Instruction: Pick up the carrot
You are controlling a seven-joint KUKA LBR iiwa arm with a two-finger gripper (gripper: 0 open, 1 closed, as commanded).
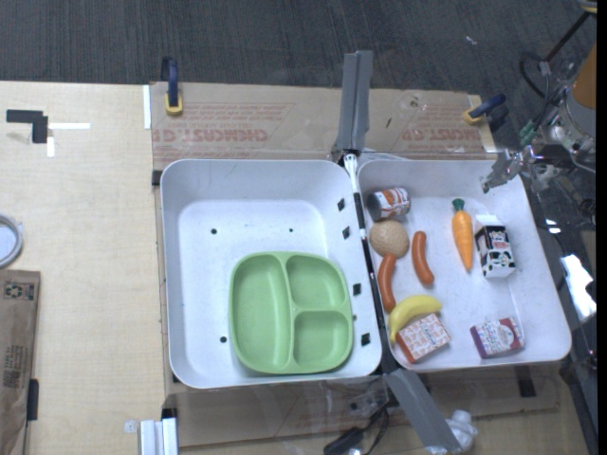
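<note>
From the camera above the bench, you can see the carrot (462, 236) lying in the right bin (545, 282), near the far right part of it. Its green top points away toward the back wall and its thin tip points toward the front. The gripper (503, 171) sits up by the bin's back right corner, apart from the carrot and not yet over it. It is too small and blurry to tell how far the fingers are spread, and nothing shows between them.

To do this step well, bring the gripper over the fat middle of the carrot — not the thin tip, which could slip out. Turn the fingers so they close across the carrot, not along it. Watch the little milk carton (494, 250) just beside the carrot on the right — a finger could bump it. The sausage (422, 258) on the left is farther off, so there is more room on that side.
</note>
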